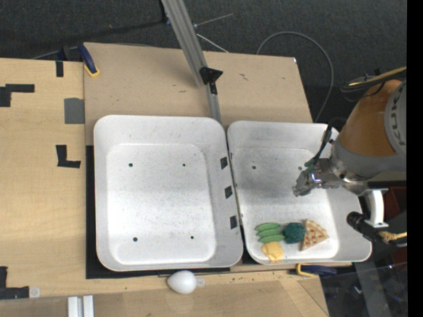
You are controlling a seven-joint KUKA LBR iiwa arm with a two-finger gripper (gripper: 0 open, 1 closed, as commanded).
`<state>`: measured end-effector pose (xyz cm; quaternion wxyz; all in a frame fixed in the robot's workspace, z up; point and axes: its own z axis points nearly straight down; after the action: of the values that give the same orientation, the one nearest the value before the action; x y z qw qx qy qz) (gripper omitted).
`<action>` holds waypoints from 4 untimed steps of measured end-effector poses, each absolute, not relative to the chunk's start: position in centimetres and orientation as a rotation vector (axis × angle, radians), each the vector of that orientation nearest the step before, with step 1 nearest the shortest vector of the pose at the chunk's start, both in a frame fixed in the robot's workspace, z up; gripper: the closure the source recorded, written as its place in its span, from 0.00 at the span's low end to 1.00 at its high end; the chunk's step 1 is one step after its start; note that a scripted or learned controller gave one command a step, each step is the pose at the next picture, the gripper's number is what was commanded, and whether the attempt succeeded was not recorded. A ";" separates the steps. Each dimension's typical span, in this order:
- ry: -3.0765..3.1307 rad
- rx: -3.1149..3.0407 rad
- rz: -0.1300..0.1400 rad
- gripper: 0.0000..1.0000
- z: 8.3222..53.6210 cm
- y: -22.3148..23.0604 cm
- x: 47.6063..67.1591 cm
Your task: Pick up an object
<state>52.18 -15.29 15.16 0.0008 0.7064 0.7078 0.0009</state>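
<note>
Objects for picking lay in a small cluster at the near end of the right bin (pixel 277 144). From where I stood, the biggest thing was the counter (pixel 39 197) of pale wood, carrying 2 shallow white bins side by side. The left bin (pixel 158 127) was the wider one. The grey arm (pixel 377 137) reached in from the right over the right bin's far edge, its pincer (pixel 305 182) hanging above the bin floor, apart from the cluster; I could not tell how it stood or whether it had hold of anything. In the cluster, a pizza slice toy (pixel 314 234) lay at the right, a dark green piece (pixel 293 231) just beside it, a light green pod (pixel 268 230) to the left, and a yellow piece (pixel 272 249) nearest the rim. A white egg (pixel 182 282) sat on the counter outside the left bin's near edge.
</note>
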 end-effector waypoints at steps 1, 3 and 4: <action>2.221 2.217 0.003 1.00 20.1 -15.8 53.1; 2.228 2.217 -0.001 1.00 24.6 -11.2 53.6; 2.231 2.217 -0.002 1.00 23.2 -5.5 53.4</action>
<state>53.40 -5.53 23.24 -0.0018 0.7048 0.7094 -0.0008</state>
